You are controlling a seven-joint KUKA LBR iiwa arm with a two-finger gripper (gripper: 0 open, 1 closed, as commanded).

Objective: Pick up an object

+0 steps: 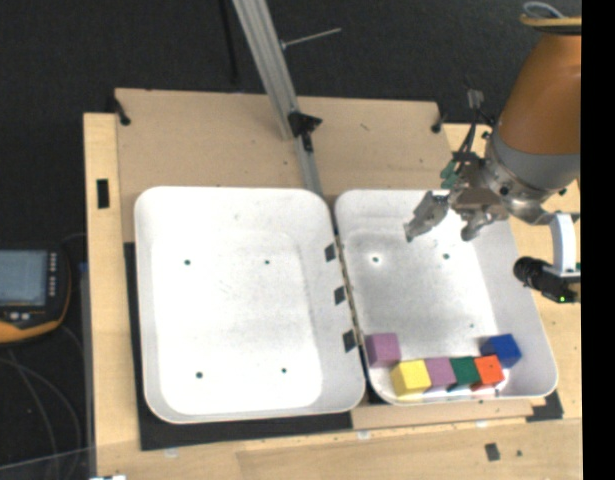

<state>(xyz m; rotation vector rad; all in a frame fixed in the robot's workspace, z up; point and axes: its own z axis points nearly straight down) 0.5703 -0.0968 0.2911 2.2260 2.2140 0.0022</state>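
Several small blocks lie along the front edge of the right bin point(437, 288): a purple block point(383, 347), a yellow block point(411, 376), a second purple block point(440, 371), a green block point(464, 370), an orange block point(487, 370) and a blue block point(502, 348). My gripper point(445, 224) hangs above the back part of the right bin, well away from the blocks. Its two fingers point(420, 219) are spread apart with nothing between them.
The left bin point(237, 298) sits beside the right one, joined by dark clips at the shared edge. A slanted metal rail point(272, 68) rises from the back of the bench. A handheld pendant point(22, 288) rests off the bench at the left.
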